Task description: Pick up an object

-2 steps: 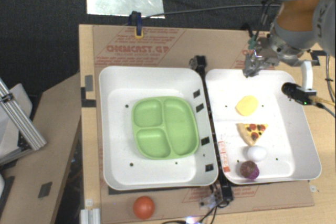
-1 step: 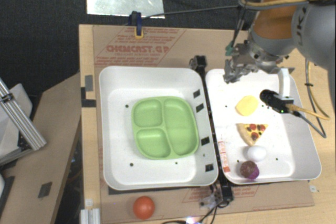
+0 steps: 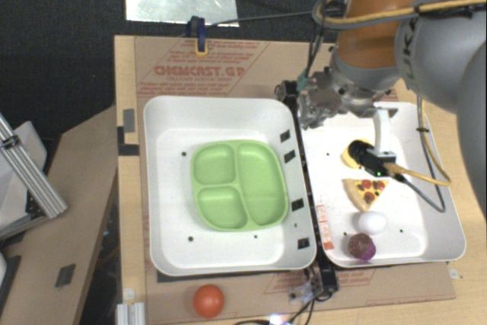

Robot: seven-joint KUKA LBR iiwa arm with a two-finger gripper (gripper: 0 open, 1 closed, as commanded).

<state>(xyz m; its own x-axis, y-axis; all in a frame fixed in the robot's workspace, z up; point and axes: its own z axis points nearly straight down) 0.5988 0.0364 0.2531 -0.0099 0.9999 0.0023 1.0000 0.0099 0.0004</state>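
**Gripper over the right bin's far-left corner; its opening cannot be told**

The gripper (image 3: pixel 313 112) hangs over the far-left corner of the right bin (image 3: pixel 428 228), close to the wall it shares with the left bin (image 3: pixel 169 164). The wrist hides it from above, so I cannot tell whether it is wide or narrow.

4 small objects lie in the same bin, nearer the camera and apart from the gripper. They run in a loose line: a yellow piece (image 3: pixel 350 157), partly hidden, a pizza slice (image 3: pixel 365 192) near it, then a white egg (image 3: pixel 371 223), and a purple ball (image 3: pixel 361 246) just beside the egg.

In the middle of the left bin sits 1 green plate (image 3: pixel 237 184) with 3 compartments. An orange ball (image 3: pixel 208 301) rests outside the bins, on the bench at the near edge.
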